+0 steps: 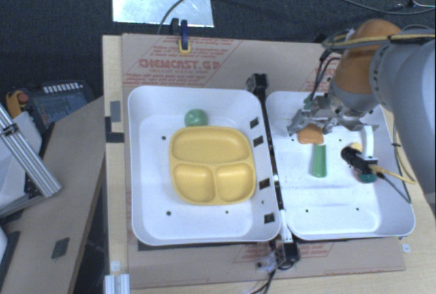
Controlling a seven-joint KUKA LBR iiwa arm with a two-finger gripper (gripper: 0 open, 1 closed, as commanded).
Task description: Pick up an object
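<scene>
The tool (312, 123) hangs low in the right bin (340, 218), right over a small rounded orange piece (312, 137). Its metal tip seems to touch the piece's upper edge, but I cannot tell whether it is open or closed. Just beside the orange piece lies a smooth green stick (319, 160). The left bin (146, 150) holds a glossy yellow three-compartment plate (211, 165) with a green ball (196, 117) at its far rim. Both shallow white bins rest on a brown worktop (170, 58) with red lettering, on a dark floor (54, 13).
</scene>
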